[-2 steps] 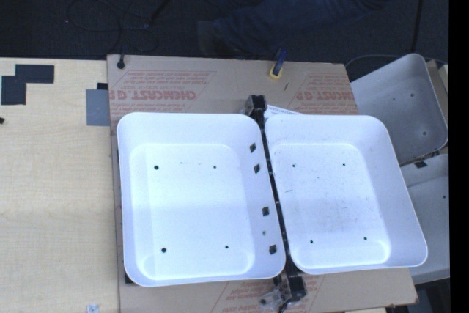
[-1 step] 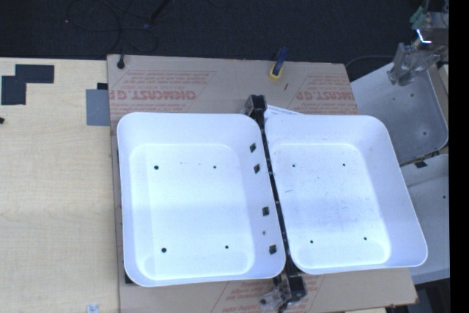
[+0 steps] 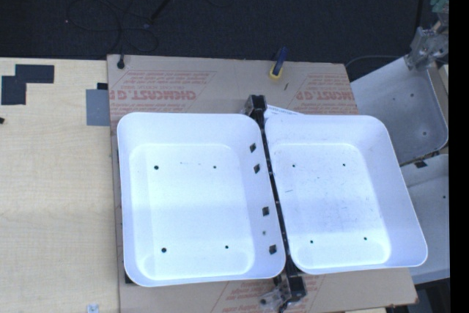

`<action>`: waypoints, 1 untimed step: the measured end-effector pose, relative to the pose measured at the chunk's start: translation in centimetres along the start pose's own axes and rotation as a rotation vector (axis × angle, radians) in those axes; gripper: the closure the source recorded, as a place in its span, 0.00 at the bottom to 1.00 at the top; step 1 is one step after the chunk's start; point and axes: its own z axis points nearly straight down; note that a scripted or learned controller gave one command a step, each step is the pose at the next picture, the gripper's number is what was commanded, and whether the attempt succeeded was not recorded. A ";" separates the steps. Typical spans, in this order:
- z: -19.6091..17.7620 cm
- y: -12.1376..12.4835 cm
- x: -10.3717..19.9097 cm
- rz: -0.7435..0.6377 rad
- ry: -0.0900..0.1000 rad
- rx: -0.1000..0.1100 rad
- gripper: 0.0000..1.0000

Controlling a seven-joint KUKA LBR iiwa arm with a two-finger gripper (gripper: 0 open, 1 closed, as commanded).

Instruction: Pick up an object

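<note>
Two shallow white bins stand side by side on a brown cardboard sheet [image 3: 183,88]. The left bin [image 3: 190,201] has a bare white floor with a few small dark holes in it. The right bin [image 3: 330,194] looks the same, with faint grey scuffs on its floor. I see no loose object on either floor.
A black strip with clips [image 3: 265,187] runs between the bins. A blue and yellow clamp [image 3: 278,64] sits at the cardboard's back edge. A grey metal plate [image 3: 407,106] lies to the right, and a light wooden tabletop [image 3: 51,187] to the left.
</note>
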 end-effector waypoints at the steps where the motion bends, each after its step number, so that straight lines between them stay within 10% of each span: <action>1: -5.7 -0.2 -1.4 0.001 -0.001 -0.003 1.00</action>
